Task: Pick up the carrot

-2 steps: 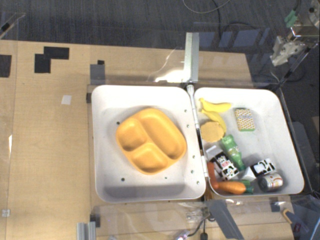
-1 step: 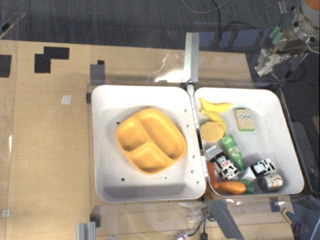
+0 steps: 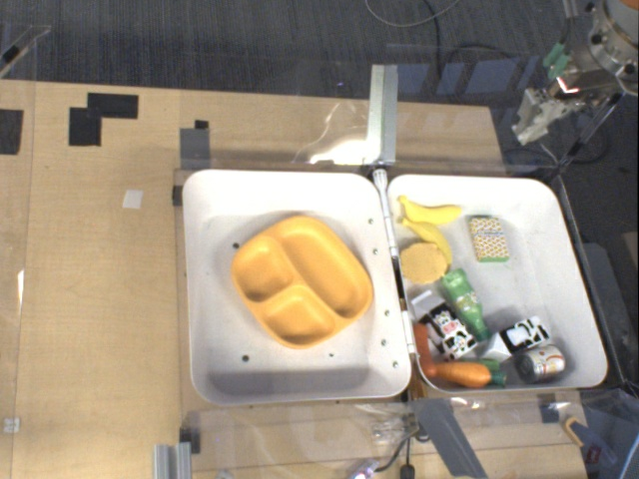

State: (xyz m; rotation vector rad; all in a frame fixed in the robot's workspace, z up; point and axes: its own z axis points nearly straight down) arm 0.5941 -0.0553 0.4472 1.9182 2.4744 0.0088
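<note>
Gripper [image 3: 536, 116] high beyond the right bin's [image 3: 559, 213] far edge, holding nothing; whether its fingers are apart I cannot tell.
Carrot [image 3: 461, 373] lies well apart, in the bin's near left corner, long axis along the near wall.

**Even overhead light, soft focus**

Bright and even across the table [image 3: 100, 267], dim over the dark floor [image 3: 200, 8] at the top. Glare on the clear sheet just behind the left bin [image 3: 215, 362], washing out a white patch. Soft shadow along that bin's near wall and under the yellow tray [image 3: 300, 279]. Slightly soft throughout, with small labels in the right bin [image 3: 564, 257] unreadable. Blurred at the top right corner around the arm [image 3: 599, 28].
</note>
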